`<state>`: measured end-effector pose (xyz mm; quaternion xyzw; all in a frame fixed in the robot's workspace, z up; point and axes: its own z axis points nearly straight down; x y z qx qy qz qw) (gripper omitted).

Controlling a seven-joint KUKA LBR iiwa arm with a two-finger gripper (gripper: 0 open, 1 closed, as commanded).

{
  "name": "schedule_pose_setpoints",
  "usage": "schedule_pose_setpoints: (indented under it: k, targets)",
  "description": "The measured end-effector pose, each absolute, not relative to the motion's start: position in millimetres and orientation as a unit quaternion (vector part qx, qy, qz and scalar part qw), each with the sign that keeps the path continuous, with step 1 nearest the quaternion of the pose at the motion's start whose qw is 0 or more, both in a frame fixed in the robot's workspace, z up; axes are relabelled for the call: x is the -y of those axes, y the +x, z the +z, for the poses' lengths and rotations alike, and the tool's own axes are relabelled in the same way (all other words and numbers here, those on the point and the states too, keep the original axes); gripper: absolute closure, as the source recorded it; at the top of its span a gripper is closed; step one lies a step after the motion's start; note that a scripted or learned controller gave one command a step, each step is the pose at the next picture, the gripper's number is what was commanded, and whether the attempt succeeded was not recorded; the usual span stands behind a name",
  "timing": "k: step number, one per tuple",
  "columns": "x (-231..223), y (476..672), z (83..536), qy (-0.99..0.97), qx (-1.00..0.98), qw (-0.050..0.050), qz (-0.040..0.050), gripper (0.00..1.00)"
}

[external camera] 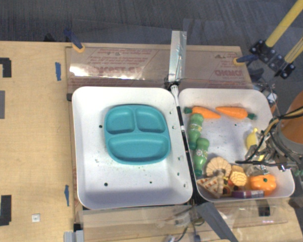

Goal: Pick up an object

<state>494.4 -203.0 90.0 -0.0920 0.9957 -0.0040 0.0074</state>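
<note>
On the bench (25, 135), two shallow white bins are seen side by side, both glossy plastic with rounded corners. One teal plate (137, 133) is laid flat in the left bin (91, 185); it's smooth, rounded-rectangular and split into three compartments, two small ones at the back and one wide one in front.

All the toy food is piled into the right bin (227, 135). Two orange carrots with green tops are counted along the far wall: the left carrot (204, 113) and the right carrot (234, 112), both tapered and matte. Three green pieces (197, 135), knobbly and rounded, are lined up down the left wall. One yellow piece (252, 137) is tucked by the arm. Near the front, a tan scalloped piece (218, 166), a small ridged round one (237, 176) and a slice-shaped one (212, 185) are bunched together, touching. One small orange pumpkin (264, 183) is sat in the front right corner.

The gripper (268, 158) is lowered over the bin's right side, just above the pumpkin, wrapped in dark cables. How far it's opened can't be told, and nothing is clearly seen held.
</note>
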Motion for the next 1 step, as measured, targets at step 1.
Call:
schedule_pose_setpoints:
  k: [1]
  targets:
    - [210.2,495.0,89.5,0.059,-0.998,0.005,-0.0001,1.00]
